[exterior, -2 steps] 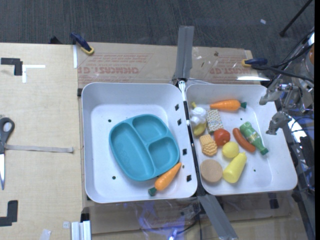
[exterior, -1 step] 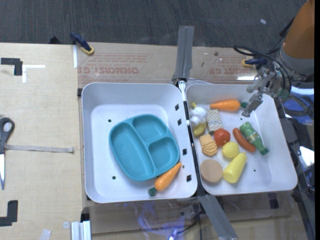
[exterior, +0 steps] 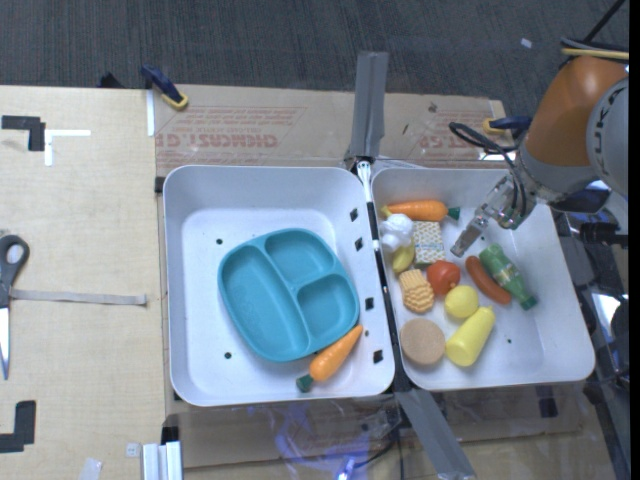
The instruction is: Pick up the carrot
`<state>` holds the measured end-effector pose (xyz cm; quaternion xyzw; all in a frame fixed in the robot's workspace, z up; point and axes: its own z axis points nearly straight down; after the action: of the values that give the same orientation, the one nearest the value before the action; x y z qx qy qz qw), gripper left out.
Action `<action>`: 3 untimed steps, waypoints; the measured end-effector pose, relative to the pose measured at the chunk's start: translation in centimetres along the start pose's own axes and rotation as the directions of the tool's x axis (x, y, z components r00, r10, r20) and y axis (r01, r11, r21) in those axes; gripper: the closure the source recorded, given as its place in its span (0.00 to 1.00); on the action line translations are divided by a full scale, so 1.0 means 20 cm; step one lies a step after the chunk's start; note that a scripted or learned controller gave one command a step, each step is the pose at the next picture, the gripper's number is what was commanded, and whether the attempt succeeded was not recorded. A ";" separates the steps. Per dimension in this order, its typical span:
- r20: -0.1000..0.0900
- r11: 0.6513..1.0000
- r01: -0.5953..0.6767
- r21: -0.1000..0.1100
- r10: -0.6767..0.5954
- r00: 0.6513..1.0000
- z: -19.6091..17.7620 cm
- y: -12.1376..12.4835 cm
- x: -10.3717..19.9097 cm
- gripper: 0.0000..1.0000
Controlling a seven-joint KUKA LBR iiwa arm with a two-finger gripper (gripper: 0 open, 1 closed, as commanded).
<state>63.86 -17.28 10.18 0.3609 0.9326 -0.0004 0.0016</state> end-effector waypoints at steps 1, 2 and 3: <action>0.007 0.977 -0.213 0.002 0.213 0.977 -0.05 0.28 0.15 0.00; 0.001 0.918 -0.397 0.000 0.397 0.918 0.04 0.34 0.16 0.00; -0.002 0.919 -0.394 0.001 0.394 0.919 -0.45 0.28 0.68 0.00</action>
<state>57.50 -4.04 19.22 0.5409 0.8411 0.0000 0.0008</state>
